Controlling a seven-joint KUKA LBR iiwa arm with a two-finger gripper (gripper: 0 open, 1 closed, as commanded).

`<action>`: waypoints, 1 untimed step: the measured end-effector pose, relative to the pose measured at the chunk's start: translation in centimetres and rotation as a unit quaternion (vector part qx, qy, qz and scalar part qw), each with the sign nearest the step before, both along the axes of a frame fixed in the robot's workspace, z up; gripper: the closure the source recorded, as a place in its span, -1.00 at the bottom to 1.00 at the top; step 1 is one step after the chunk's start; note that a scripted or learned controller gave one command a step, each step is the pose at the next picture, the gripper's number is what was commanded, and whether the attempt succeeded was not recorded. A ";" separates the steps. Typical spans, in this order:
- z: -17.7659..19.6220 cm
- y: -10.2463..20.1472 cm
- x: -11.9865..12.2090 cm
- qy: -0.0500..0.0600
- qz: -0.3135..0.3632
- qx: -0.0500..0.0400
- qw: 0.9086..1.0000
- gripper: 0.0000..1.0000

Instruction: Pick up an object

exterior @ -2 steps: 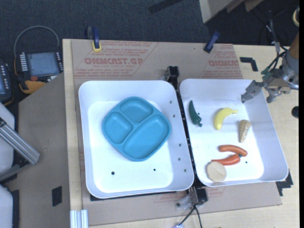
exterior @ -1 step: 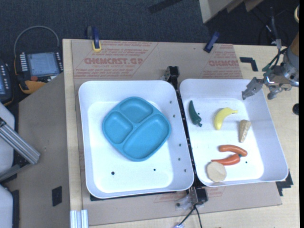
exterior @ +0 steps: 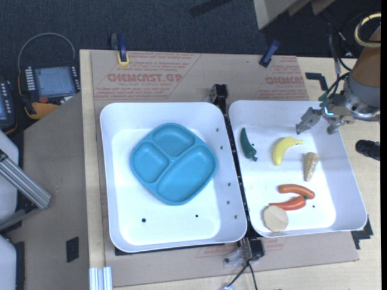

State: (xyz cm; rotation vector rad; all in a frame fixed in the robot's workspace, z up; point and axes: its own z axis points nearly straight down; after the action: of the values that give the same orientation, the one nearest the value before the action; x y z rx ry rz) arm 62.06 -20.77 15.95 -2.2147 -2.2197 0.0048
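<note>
We see the two-finger gripper [exterior: 318,120] fingers spread, grasping nothing | above right white bin [exterior: 347,180] far edge | yellow plastic banana [exterior: 283,148] near, apart

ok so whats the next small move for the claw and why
Probably shift the claw toward the camera and down over the banana. The claw hangs open above the far part of the right bin with nothing between its fingers, and the banana is the nearest item, lying apart from the green pepper and the cone, so there looks to be room around it.
</note>
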 end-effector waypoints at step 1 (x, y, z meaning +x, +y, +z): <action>-5.9 0.6 0.3 -0.006 -0.001 0.000 1.000 -1.00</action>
State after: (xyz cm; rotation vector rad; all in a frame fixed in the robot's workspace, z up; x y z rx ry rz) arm 62.39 -20.19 10.07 -2.2230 -2.2231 -0.0088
